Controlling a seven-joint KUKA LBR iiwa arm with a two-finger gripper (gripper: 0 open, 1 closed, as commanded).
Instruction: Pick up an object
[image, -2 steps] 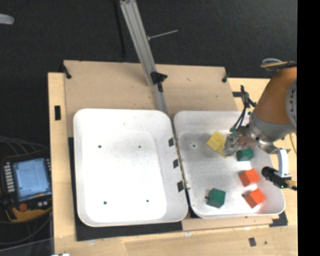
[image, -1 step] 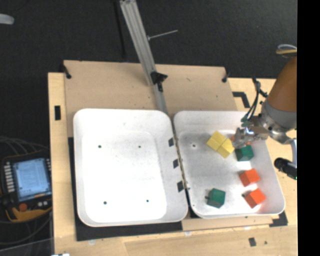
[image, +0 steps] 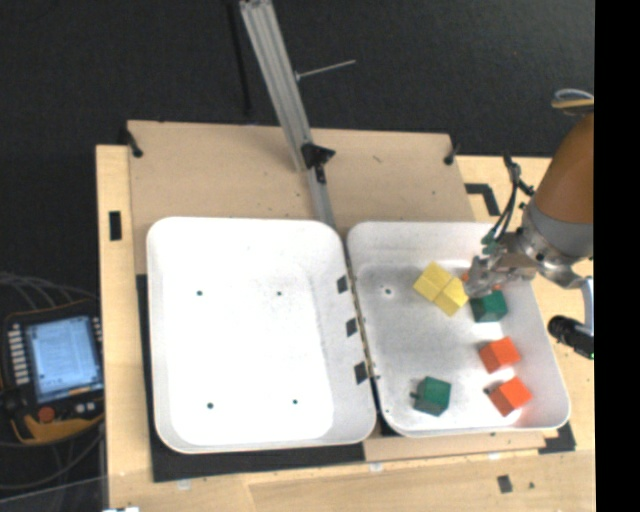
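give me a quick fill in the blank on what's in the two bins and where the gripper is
1. All the blocks lie in the ____ bin in the camera view.
2. The number of orange blocks is ____.
3. The gripper hangs just right of the ____ block, above a green block.
4. The other green block sits near that bin's ____ edge.

Missing words: right; two; yellow; front

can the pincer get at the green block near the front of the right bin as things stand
Probably yes. The small green block lies alone on bare bin floor, apart from the two orange blocks, and the pincer hangs over the same white bin.
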